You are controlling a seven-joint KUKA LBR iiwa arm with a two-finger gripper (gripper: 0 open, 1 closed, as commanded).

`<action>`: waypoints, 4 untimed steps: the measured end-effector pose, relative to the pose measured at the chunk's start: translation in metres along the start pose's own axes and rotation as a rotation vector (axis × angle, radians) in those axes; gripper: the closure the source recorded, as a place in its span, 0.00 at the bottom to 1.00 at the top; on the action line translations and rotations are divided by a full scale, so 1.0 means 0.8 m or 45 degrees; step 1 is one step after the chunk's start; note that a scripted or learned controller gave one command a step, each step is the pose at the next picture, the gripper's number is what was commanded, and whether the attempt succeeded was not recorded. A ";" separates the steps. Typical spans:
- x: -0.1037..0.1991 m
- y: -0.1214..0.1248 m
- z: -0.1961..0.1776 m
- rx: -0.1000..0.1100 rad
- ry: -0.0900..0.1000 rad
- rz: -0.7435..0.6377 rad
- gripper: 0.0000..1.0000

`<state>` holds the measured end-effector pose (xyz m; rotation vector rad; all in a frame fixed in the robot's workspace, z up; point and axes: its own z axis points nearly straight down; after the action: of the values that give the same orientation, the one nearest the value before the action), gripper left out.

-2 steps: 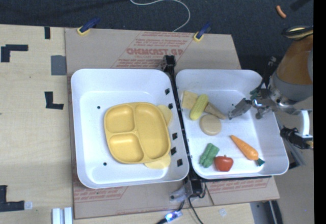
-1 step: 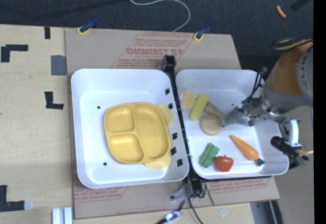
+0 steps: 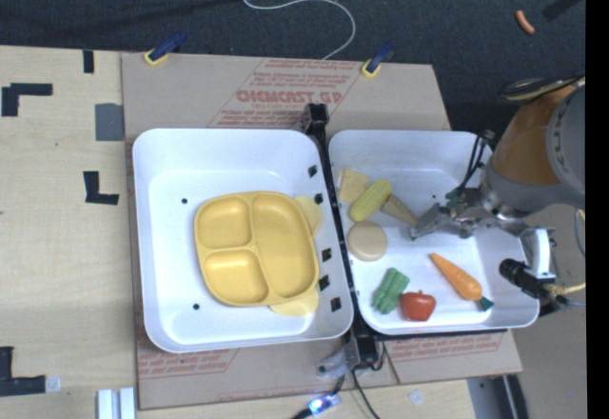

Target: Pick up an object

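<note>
The right bin (image 3: 419, 152) holds several toy foods. Along its left side lie a pale yellow wedge (image 3: 352, 184), a corn cob (image 3: 370, 201), a tan wedge (image 3: 400, 210) and a round beige bun (image 3: 367, 241). Near the front edge are a green vegetable (image 3: 390, 289), a red tomato (image 3: 417, 306) and an orange carrot (image 3: 456, 276). My gripper (image 3: 425, 226) is low in the middle of this bin, pointing left. Its tip is just right of the tan wedge and above the carrot. I see nothing held in it.
The left bin (image 3: 162, 169) contains a yellow divided plate (image 3: 255, 247) lying over a pale yellow piece (image 3: 295, 306). The arm's orange band (image 3: 528, 146) and grey wrist hang over the right bin's right wall. Cardboard lies under both bins.
</note>
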<state>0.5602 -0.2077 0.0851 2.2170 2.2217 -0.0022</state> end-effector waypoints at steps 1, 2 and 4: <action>0.000 0.000 -0.014 -0.002 0.000 0.000 1.00; -0.009 0.010 -0.083 -0.003 0.002 0.002 1.00; -0.004 0.024 -0.175 0.001 0.004 0.001 1.00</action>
<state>0.5791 -0.2101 0.2252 2.2195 2.2229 0.0006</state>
